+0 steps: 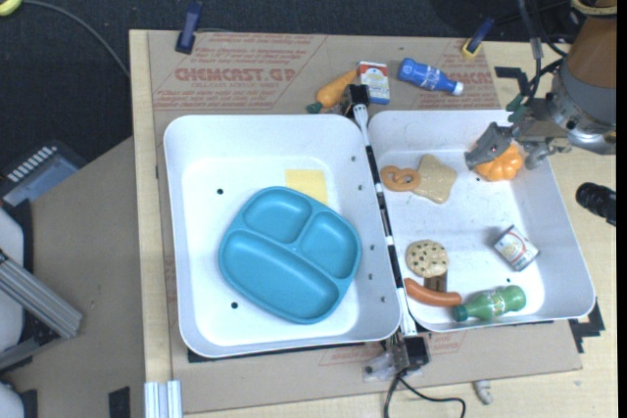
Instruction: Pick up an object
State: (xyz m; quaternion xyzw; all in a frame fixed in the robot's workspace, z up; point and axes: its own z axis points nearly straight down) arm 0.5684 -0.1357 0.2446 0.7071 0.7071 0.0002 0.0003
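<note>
My gripper hangs over the far right part of the right bin, right at an orange fruit-like toy that shows just below it. The toy lies close to the bin's far wall; whether it rests on the floor or is lifted is unclear. Elsewhere in this bin lie a pretzel, a tan bread slice, a chocolate-chip cookie, a sausage, a green bottle and a small can.
The left bin holds a blue divided plate and a yellow cheese slice. Behind the bins on the bench lie a carrot toy, a small carton and a blue bottle.
</note>
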